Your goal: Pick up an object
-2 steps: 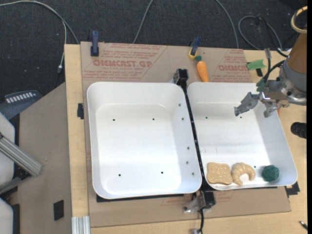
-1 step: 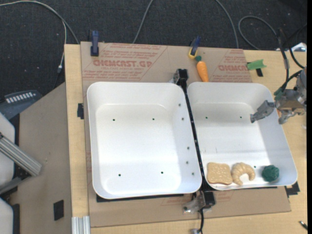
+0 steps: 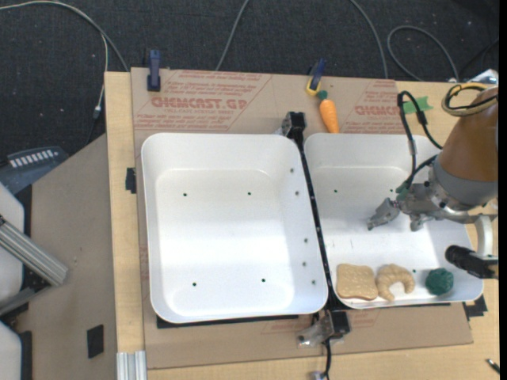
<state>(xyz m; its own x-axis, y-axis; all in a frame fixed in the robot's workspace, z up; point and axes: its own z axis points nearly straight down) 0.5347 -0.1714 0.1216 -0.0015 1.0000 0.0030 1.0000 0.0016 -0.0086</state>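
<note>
Gripper (image 3: 398,213) over right bin (image 3: 356,165) centre, fingers spread, holding nothing. Toast (image 3: 356,282), croissant (image 3: 394,280), green ball (image 3: 440,281) along near edge.

Grey arm (image 3: 467,182), broad orange band above wrist, black cable looped alongside, small metal-grey jaws

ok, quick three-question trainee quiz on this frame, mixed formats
1. True or false: the orange plastic carrot lies inside a bin.
2. Which white bin holds the tan toast slice, beige croissant and dark green round object: A left, B right?
3. Fill in: the gripper is over the ___ bin.

Key: 1 false, it lies on the board behind the bins; 2 B; 3 right.
</note>
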